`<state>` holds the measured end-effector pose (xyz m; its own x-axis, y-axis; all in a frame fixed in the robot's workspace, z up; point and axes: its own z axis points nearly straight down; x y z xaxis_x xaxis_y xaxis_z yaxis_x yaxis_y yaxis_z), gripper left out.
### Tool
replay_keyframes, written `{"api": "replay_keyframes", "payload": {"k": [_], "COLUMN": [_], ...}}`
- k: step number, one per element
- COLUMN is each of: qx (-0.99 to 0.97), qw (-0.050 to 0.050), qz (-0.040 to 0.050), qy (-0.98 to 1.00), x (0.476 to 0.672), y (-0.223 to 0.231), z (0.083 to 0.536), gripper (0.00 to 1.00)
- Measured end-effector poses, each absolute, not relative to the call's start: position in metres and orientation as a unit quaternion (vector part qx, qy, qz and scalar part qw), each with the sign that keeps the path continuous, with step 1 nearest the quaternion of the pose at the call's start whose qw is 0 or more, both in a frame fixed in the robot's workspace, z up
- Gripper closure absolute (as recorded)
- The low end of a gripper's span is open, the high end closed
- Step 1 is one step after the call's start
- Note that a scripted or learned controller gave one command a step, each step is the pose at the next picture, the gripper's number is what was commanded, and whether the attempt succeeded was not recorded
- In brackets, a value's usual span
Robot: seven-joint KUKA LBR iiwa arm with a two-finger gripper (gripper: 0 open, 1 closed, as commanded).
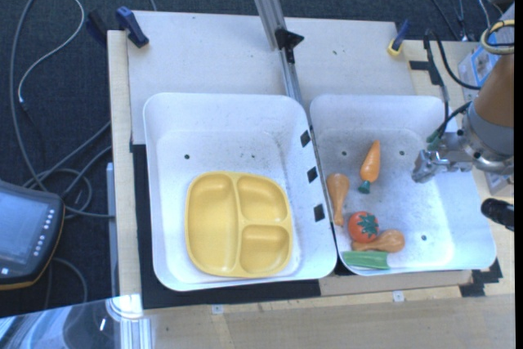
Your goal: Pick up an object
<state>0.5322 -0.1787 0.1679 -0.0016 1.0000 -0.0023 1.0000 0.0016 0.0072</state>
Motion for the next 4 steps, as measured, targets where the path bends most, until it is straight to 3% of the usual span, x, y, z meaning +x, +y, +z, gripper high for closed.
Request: {"api": "replay_keyframes", "payload": {"k": [1,2,4], "qx": [0.706,0.705,0.704], "qw": [0.004,-0.002,-0.002], "qz": [0.0019,0.0006,0.0013], "qy": [0.708,0.709,0.710], "x": [0.534,0.537,0.547], "y": [-0.179,-0.125,-0.011], "z": [0.222,0.216,0.212], "gripper": [1.00,1.00,1.00]}}
